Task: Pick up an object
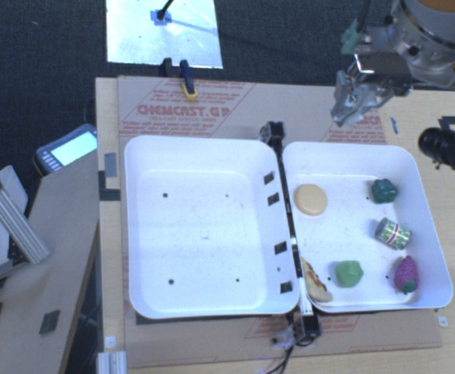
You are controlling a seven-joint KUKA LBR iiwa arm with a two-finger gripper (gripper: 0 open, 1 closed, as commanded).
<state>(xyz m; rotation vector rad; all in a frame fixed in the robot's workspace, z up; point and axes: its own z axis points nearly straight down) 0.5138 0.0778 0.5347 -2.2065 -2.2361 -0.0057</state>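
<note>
While the arm (434,22) reaches in from the upper right, its gripper (350,109) is seen hanging above the far edge of the right bin (422,179), over the cardboard sheet (235,104) that covers the surface (64,209). Whether the gripper is spread or pressed together cannot be told, as its tip is seen only as a blurred grey mass; nothing is seen between its tips.

Six objects are found in the right bin, all well apart from the gripper. A round tan disc (311,199) is placed near the bin's left wall, toward the far side. A dark green lump (383,190) is seen by the far right corner. Just below it, a small can (393,233) with a green and red label is laid on its side. A purple object (405,274) is set in the near right corner, and a bright green lump (348,273) lies to its left. A yellowish-brown object (316,283) is pressed against the left wall at the near corner.

The left bin (134,209) is joined to the right one along a dark central divider (283,209).
</note>
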